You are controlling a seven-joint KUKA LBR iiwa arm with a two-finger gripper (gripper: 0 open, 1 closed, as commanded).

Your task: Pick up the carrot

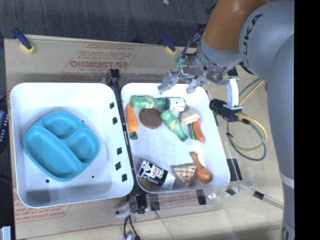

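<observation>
Nothing done yet: carrot (131, 120) lies untouched against the right bin's (216, 134) wall at 9 o'clock, gripper (180, 85) hovers spread and holding nothing over the 12 o'clock rim, so approach, grasp and lift remain.

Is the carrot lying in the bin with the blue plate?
No, the carrot lies in the right bin, along its left wall, while the blue plate sits in the left bin.

Bench (75, 59) bears two white bins (30, 94); side by side
</observation>
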